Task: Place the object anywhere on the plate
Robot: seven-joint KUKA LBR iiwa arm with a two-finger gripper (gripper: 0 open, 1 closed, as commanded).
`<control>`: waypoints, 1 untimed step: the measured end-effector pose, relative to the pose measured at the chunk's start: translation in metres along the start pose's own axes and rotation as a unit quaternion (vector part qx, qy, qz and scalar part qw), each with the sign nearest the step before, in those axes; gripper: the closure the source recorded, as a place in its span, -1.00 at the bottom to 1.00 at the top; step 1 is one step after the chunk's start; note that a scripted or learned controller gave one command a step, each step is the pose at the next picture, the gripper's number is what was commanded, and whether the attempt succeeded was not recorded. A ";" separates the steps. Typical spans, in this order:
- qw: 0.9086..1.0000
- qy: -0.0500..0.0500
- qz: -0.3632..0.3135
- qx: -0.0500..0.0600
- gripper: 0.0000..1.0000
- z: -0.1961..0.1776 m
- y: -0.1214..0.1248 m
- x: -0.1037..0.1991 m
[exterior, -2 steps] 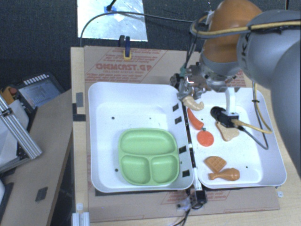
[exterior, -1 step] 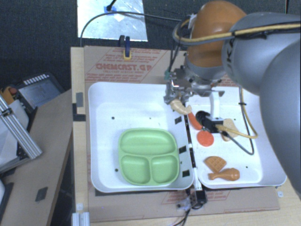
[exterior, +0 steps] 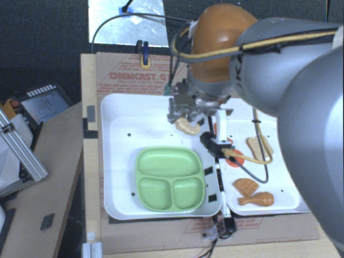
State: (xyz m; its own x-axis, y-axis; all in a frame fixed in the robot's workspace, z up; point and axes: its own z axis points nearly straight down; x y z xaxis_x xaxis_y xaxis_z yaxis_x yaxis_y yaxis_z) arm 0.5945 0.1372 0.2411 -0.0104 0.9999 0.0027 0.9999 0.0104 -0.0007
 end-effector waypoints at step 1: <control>1.000 -0.001 0.003 0.000 -1.00 0.000 0.001 -0.004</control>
